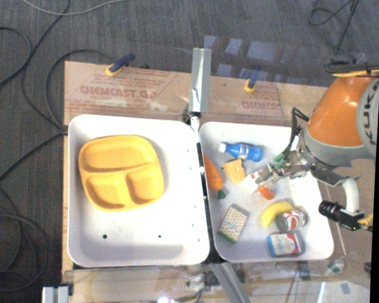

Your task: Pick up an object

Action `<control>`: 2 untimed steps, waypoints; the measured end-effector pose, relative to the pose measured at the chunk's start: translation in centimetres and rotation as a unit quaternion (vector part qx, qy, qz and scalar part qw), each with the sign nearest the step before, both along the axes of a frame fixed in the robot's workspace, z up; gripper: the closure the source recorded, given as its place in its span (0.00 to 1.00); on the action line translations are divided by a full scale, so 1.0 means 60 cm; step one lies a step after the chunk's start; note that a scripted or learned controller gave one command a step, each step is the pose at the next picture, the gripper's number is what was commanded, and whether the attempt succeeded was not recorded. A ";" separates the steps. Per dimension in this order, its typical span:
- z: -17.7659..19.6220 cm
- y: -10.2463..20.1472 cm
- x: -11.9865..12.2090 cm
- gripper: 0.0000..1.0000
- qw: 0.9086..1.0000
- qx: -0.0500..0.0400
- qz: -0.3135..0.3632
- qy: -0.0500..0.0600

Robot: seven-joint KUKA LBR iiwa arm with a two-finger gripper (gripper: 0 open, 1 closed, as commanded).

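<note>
Mirrored print, seemingly "DIEMCAST", is seen on the cardboard point(120, 92). The blue bottle point(242, 150) is laid lengthwise left-right, white cap leftward. The gripper point(278, 171) is poised over the right bin point(327, 240); its opening cannot be judged

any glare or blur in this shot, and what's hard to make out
Camera view: bright light washes out the white bins, with glare on the metal divider; the gripper is small and soft, its fingers unreadable; labels on the cans are blurred.
</note>
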State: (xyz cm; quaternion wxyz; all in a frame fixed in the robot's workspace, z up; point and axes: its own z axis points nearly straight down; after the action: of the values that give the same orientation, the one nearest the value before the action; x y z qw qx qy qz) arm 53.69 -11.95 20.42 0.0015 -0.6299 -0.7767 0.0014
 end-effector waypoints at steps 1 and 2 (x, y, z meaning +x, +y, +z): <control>0.000 0.000 0.000 0.00 1.000 0.000 0.000 0.000; -0.145 -0.071 0.020 0.00 1.000 -0.001 0.025 0.000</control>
State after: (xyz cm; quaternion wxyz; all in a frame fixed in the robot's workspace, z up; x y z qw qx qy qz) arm 54.86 -16.22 11.71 0.0010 -0.6105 -0.7920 0.0017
